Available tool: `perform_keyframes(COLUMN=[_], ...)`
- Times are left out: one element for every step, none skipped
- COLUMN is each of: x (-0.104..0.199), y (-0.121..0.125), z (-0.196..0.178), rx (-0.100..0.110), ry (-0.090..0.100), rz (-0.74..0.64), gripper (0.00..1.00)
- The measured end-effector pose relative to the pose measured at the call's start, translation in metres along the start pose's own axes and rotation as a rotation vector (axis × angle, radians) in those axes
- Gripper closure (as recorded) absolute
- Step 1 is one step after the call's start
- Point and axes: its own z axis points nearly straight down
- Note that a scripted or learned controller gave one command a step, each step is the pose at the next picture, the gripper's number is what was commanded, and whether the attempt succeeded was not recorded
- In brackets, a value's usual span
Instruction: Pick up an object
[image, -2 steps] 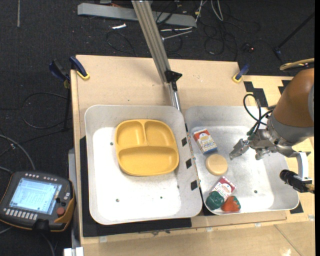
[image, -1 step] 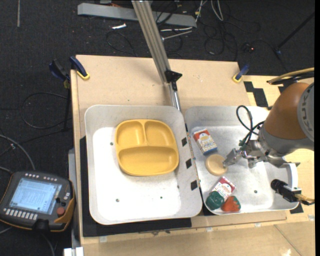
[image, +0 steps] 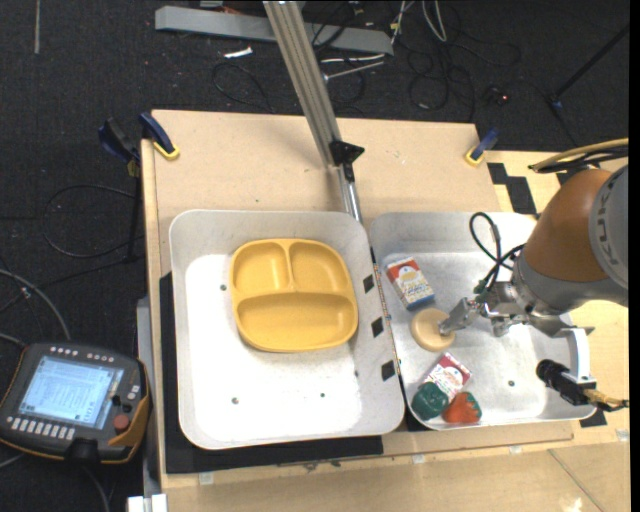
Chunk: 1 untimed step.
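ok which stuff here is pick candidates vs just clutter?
Job:
gripper, over the right bin
tan round block, right beside the gripper
red-and-blue carton
small red-and-white packet
green piece
red piece

Lying about:
yellow divided plate in the left bin
teach pendant
clamps

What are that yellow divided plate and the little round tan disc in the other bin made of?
The yellow divided plate looks like moulded plastic: one even colour, rounded ridges, a soft sheen. The round tan disc by the gripper has a matte, pale finish, maybe wood or a plastic toy biscuit; the picture leaves that open.
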Motion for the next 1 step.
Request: perform_keyframes(x=[0.0001], y=[0.0009], z=[-0.0109], rx=[-0.003], ry=[-0.001], rz=[-0.001], gripper=[1.00])
